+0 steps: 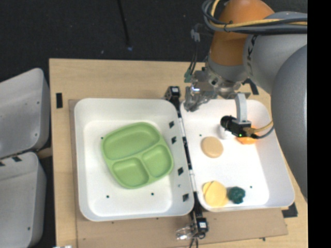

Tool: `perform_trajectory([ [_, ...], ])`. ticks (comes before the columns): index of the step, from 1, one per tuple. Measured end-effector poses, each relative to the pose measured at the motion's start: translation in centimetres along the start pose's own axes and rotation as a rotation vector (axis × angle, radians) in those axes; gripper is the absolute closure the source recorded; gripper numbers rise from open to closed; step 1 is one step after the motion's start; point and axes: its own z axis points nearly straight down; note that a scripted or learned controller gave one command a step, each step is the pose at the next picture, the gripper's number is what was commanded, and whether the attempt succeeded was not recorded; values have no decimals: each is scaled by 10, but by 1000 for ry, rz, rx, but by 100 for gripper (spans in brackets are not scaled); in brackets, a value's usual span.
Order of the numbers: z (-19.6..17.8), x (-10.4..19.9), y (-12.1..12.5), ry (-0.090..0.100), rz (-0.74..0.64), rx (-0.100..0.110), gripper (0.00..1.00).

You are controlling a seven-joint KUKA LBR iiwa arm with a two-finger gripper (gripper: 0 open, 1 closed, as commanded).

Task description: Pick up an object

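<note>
Claw (192,103) hangs over the far left corner of the right bin (269,182), close to the wall shared with the left bin (88,190); whether it is released or clenched cannot be told. Nothing shows in its grasp. A beige disc (212,147) lies mid-bin, apart from it. A yellow disc (214,194) and dark green lump (237,194) sit side by side at the near edge. A green divided plate (137,154) lies in the left bin.

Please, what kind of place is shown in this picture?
Likely a robotics lab bench for grasping trials: a robot arm reaches above two white bins, the left bin holding a green divided plate, the right bin a tan disc.
</note>
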Motion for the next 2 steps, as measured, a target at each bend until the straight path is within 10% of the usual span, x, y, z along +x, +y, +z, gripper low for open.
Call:
perform_trajectory([
  [2,18,91,39,-1,2,3,100],
])
